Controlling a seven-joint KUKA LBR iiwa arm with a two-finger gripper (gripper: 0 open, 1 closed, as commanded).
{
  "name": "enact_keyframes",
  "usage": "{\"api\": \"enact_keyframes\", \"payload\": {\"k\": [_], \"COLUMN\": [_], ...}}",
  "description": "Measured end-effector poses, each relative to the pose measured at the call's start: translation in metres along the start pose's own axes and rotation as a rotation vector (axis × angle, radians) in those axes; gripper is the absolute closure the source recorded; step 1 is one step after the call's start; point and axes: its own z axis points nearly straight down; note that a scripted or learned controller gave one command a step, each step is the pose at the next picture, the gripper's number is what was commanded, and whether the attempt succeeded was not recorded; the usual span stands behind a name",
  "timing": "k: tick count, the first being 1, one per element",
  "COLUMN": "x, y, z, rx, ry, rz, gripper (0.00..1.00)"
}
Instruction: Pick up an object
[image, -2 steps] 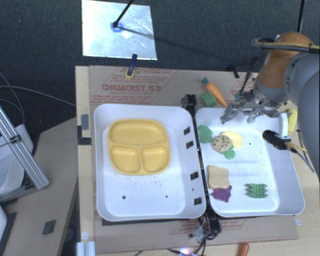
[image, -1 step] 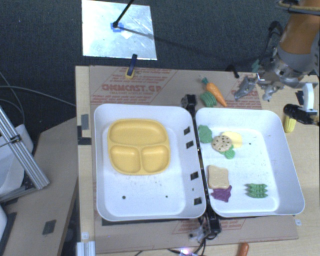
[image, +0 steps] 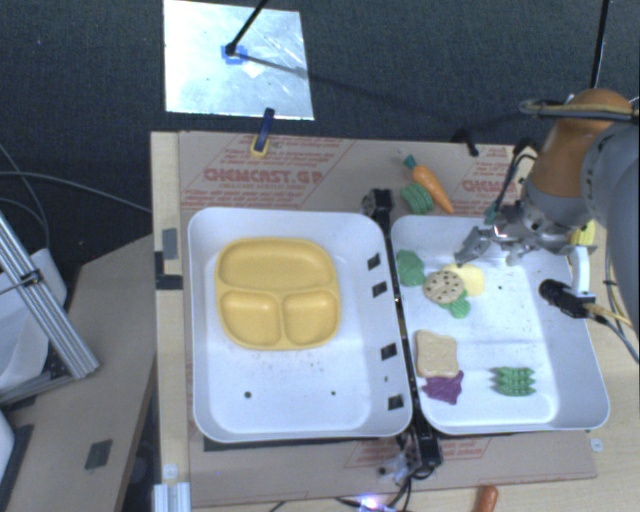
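The end effector (image: 478, 246) hangs low over the upper part of the right bin (image: 570, 345), its metal fingers (image: 468, 250) spread apart with nothing between them. The nearest thing to take is the yellow piece (image: 472, 281), just below and beside the fingertips, touching the speckled cookie (image: 442, 288). To do the step well, I judge the fingers should come straight down astride the yellow piece, clear of the cookie and the small green bit (image: 459, 308) (these crowd it on the left), then close only once seated at the bin floor.

The yellow piece is small, rounded and pale, likely smooth plastic, so a centred grip matters. Other candidates lie well apart: a toast slice (image: 436, 353), a purple piece (image: 444, 387) and a green pod (image: 512, 381). The left bin (image: 290, 400) carries a yellow tray (image: 278, 292).
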Motion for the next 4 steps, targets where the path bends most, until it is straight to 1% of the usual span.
{"api": "enact_keyframes", "payload": {"k": [1,2,3,4], "x": [0.048,0.083,0.129,0.068], "y": [-0.023,0.013,-0.096,-0.037], "z": [-0.009,0.023,-0.079,0.030], "rx": [-0.009,-0.017,-0.008,-0.013], "ry": [0.002,-0.003,0.003,-0.001], "rz": [-0.009,-0.010,-0.008,0.000], "gripper": [0.00,0.00,0.00,0.00]}}
